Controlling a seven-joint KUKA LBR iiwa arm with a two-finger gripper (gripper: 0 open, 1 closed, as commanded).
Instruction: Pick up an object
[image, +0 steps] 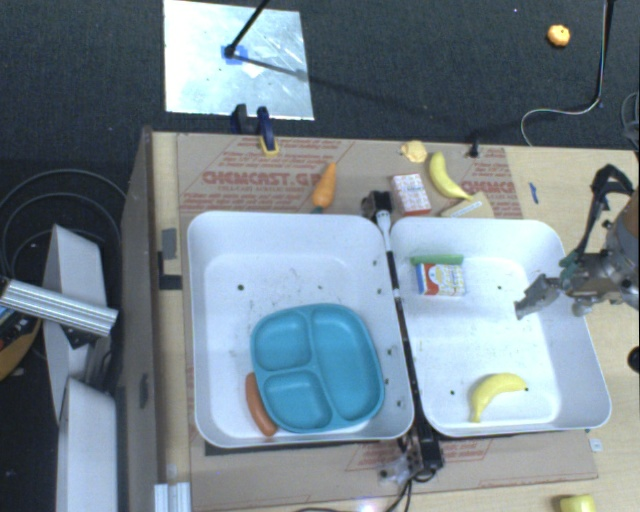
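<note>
Gripper (530, 298) low over the right bin (585, 375), near its right wall, at the end of the grey arm (603, 277) reaching in from the right. Claw state impossible to tell from this angle: spread or pressed together, not clear. Nothing visibly pinched. Points toward the bin's middle, apart from everything in it. Nearest candidates for picking, both in the right bin: yellow banana (497, 392) lying flat near the front wall, below and to the left of the gripper, well clear of it; small carton (438, 275) with a green top edge and red and blue print lying near the back left corner, close to the divide between the bins. Left bin (215, 280) alongside, touching the right one along the middle seam. Inside it, blue divided plate (317, 367) toward the front, and an orange sausage (260, 403) just beside the plate's lower left edge, against the bin's front corner. Brown cardboard sheet (250, 170) under both bins. On that sheet behind the bins: carrot (324, 185), small pink box (411, 194), second banana (445, 177), well apart from the gripper. Farther back, on the dark floor, shiny metal sheet (238, 60) and small orange ball (558, 36).
</note>
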